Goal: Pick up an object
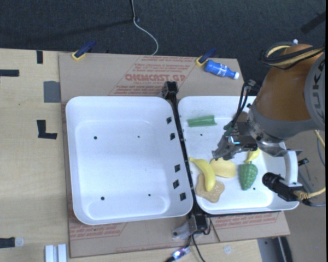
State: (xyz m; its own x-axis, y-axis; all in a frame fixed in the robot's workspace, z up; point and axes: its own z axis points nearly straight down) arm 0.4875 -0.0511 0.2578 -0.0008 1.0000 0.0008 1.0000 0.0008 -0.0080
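While the arm hangs over the right bin point(262, 203):
Gripper point(223, 152): fingers parted, gripping nothing.
Banana point(206, 171): seven o'clock of the fingertips, near (leaning on a tan biscuit-like piece point(212, 192)).
Advice: centre, descend straight, close gently.

Grey arm point(279, 119), orange band, black cables, dark metallic end effector point(225, 150), perhaps blurred.

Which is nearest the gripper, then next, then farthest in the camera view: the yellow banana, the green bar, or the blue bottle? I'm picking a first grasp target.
Measured from the gripper:
1. Yellow banana, just below it in the right bin.
2. Green bar, up near that bin's top edge.
3. Blue bottle, outside the bins on the cardboard.
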